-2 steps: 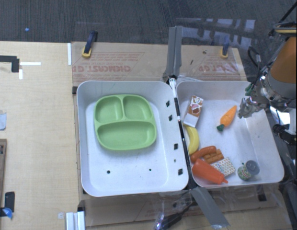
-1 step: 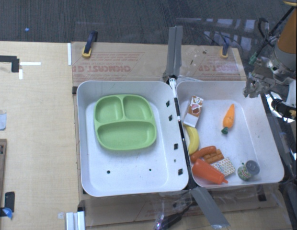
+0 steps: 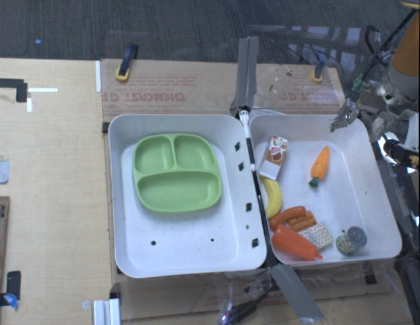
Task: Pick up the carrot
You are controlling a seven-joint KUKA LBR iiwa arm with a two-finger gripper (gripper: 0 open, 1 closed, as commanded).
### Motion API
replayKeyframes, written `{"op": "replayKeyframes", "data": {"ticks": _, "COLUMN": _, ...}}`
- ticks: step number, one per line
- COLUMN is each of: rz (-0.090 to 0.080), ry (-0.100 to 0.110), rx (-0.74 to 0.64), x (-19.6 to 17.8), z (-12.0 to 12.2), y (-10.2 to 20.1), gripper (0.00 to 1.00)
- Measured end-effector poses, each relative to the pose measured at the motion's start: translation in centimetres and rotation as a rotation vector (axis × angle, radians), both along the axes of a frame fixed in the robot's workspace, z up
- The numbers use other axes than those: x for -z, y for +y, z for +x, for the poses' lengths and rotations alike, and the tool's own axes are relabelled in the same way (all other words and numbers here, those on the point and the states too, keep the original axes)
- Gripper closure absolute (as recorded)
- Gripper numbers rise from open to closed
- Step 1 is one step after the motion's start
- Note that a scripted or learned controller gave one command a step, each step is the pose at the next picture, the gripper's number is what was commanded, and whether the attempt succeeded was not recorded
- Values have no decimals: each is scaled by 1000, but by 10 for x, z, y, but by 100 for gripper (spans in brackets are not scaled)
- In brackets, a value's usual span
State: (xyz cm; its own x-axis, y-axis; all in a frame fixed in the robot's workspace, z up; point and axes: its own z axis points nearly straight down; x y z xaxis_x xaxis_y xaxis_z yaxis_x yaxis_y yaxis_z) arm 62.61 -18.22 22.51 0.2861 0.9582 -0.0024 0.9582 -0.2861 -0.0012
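A: Where's the carrot [image 3: 320,164]?

B: In the right bin [image 3: 362,147], toward its upper right part. It lies on the white floor, orange body pointing up, green top pointing down, apart from everything else in there.

A: And the gripper [image 3: 345,117]?

B: At the right bin's upper right corner, over the rim, above and to the right of the carrot and not touching it. Whether its fingers are spread or pressed together I cannot tell; that end is too small and dark. Nothing is visible between them.

A: What else shares that bin?

B: A small carton [image 3: 276,152] near the divider, a banana [image 3: 271,197] below it, a pair of sausages [image 3: 293,217], a red-orange bottle [image 3: 292,243] at the bottom, a patterned block [image 3: 317,235] beside it, and a grey round thing [image 3: 357,236] next to a speckled ball [image 3: 345,245] in the lower right corner.

A: The left bin [image 3: 122,181]?

B: It holds a green divided plate [image 3: 176,172] with three compartments, sitting in the upper half.
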Motion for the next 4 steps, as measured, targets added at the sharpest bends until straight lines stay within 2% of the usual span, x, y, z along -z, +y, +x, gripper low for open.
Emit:
{"op": "replayKeyframes", "data": {"ticks": 1, "rz": 0, "ry": 0, "rx": 0, "x": 0, "z": 0, "y": 0, "gripper": 0}}
{"op": "replayKeyframes", "data": {"ticks": 2, "rz": 2, "ry": 2, "rx": -153, "x": 46, "z": -45, "y": 31, "gripper": 0}}
{"op": "replayKeyframes", "data": {"ticks": 3, "rz": 1, "ry": -1, "rx": -341, "x": 133, "z": -8, "y": 3, "gripper": 0}}
{"op": "replayKeyframes", "data": {"ticks": 4, "rz": 2, "ry": 0, "rx": -538, "x": 59, "z": -47, "y": 48, "gripper": 0}}
